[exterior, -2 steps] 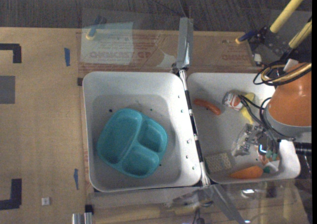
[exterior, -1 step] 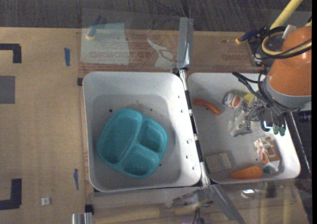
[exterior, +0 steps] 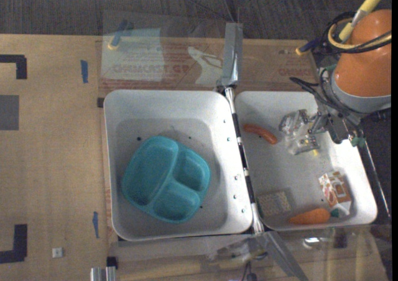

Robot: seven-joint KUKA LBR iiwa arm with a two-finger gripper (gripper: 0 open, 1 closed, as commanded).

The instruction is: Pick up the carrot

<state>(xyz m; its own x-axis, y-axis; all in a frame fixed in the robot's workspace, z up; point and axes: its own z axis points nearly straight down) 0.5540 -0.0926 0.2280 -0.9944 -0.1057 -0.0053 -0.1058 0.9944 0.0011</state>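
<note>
The carrot (exterior: 309, 216) lay at the lower edge of the right-hand bin (exterior: 273, 107), near that bin's bottom right corner, pointing roughly left to right with its thicker end toward the right. Just above and to the right of it sat a small red-and-white carton (exterior: 336, 188), and to its left a flat grey speckled pad (exterior: 274, 202) rested on the bin floor. In the upper left part of the same bin lay a small orange-red sausage-shaped piece (exterior: 260, 133). The arm (exterior: 364, 56) entered from the upper right of the frame, and its end effector (exterior: 300, 132) hung over the upper middle of the right bin, well apart from the carrot; I cannot tell whether it was released or clenched, as the glinting metal parts blurred together. The left-hand bin (exterior: 118, 118) held a teal divided plate (exterior: 165, 178), lying tilted across its floor. Both bins stood side by side on the tan desk (exterior: 50, 168).
</note>
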